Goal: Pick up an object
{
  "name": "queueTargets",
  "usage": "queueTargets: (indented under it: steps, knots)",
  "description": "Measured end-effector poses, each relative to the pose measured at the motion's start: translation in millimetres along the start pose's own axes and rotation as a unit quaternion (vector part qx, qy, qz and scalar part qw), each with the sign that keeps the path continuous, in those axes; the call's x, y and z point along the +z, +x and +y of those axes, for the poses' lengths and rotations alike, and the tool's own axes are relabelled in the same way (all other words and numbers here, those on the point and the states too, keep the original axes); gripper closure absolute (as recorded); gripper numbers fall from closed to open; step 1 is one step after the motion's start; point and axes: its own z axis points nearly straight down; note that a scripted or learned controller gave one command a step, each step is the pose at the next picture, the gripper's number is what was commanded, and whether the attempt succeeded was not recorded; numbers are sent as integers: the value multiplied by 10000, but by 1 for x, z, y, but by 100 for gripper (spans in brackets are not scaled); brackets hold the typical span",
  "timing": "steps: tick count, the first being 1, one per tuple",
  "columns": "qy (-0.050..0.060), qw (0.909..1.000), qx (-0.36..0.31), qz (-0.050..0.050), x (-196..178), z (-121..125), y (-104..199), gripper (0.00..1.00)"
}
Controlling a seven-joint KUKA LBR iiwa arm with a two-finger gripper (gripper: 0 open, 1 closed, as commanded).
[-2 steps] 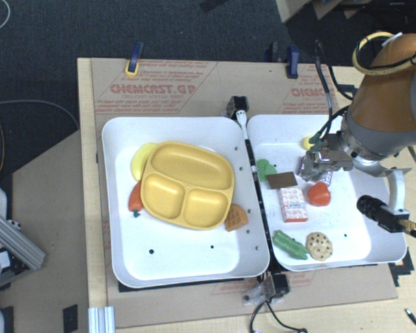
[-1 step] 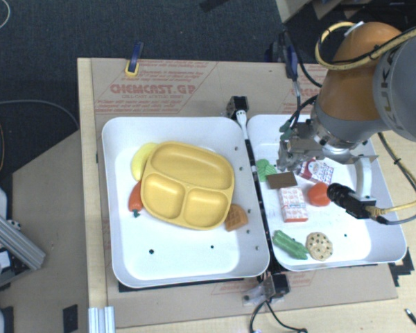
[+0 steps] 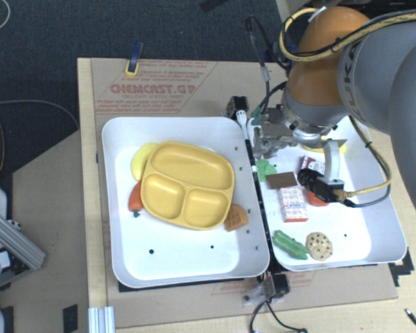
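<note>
My gripper [image 3: 267,146] hangs below the orange-banded wrist, over the far left corner of the right bin [image 3: 374,252], close to the wall between the two bins. Just under it lie a small green piece [image 3: 265,169] and a brown rectangular block [image 3: 281,180]. Nearer the front of that bin are a red-and-white box [image 3: 293,205], a red item [image 3: 319,198], a green pea pod [image 3: 288,244] and a round chocolate-chip cookie [image 3: 319,245]. Nothing is visibly held.
The left bin [image 3: 118,207] holds a yellow divided plate [image 3: 187,184], tilted over a yellow fruit [image 3: 141,159]. An orange-red vegetable [image 3: 135,198] and a brown cookie [image 3: 236,218] lie beside it. The arm's body hides the right bin's far side. Black cable [image 3: 353,196] loops over the right bin.
</note>
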Motion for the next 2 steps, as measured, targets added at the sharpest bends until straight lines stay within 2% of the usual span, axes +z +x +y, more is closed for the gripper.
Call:
queueTargets:
  steps: [1,2]
  knots:
    - [-13,10000,10,-4,-25,21,24,100]
    - [40,10000,32,-6,-6,9,25,100]
